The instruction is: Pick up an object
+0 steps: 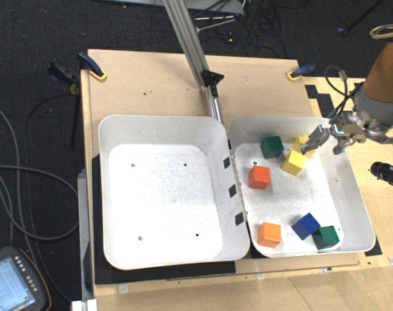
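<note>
**Robot arm hangs over block-filled bin**

A grey arm (381,89) with an orange band reaches in from the right above a wooden tabletop (157,83) bearing two shallow white bins side by side. Its tool (325,138) sits over the far part of the right bin (351,199), its two fingers spread apart with nothing between them; the nearer finger (313,141) is just above a yellow block (294,162), though whether it touches the block cannot be told from this angle. A second yellow piece (303,140) peeks out just behind that finger.

Seven blocks lie in the right bin. A dark green block (271,147) sits just left of the yellow ones, with a red-orange block (259,177) nearer the camera, close to the bin's left wall. Along the near edge lie an orange block (269,234), a blue block (305,225) and, touching the blue one, another green block (325,237).

The left bin (118,173) shows a speckled white floor. Blue and yellow clamps (92,67) grip the tabletop's far corners, and a metal pole (186,34) slants down to its far edge between the bins.
</note>
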You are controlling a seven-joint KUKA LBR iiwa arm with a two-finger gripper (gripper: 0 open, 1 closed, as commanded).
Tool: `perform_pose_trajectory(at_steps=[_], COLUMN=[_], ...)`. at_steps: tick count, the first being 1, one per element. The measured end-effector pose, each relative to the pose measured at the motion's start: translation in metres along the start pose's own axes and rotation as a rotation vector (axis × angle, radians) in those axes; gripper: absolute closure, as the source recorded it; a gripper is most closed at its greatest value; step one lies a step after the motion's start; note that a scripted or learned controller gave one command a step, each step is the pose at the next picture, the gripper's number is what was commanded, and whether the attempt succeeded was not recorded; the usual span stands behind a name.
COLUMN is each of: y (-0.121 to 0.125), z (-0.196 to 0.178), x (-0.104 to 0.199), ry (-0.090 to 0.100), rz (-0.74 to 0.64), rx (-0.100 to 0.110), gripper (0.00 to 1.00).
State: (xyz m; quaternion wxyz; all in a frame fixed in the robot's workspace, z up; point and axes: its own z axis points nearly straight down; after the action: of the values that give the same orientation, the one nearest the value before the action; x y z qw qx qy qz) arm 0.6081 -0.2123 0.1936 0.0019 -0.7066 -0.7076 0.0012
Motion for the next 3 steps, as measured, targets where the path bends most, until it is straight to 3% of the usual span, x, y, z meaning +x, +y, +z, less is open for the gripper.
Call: perform_pose_trajectory(at_steps=[1,2,3], y=[0.001,0.000,0.006], z=[-0.002,0.062,0.074], x=[0.000,0.002,0.002], ry=[-0.002,0.000,-0.005], rz=[-0.001,0.001,-0.002], rx=[-0.003,0.001,-0.024], gripper=[0.00,0.00,0.00])
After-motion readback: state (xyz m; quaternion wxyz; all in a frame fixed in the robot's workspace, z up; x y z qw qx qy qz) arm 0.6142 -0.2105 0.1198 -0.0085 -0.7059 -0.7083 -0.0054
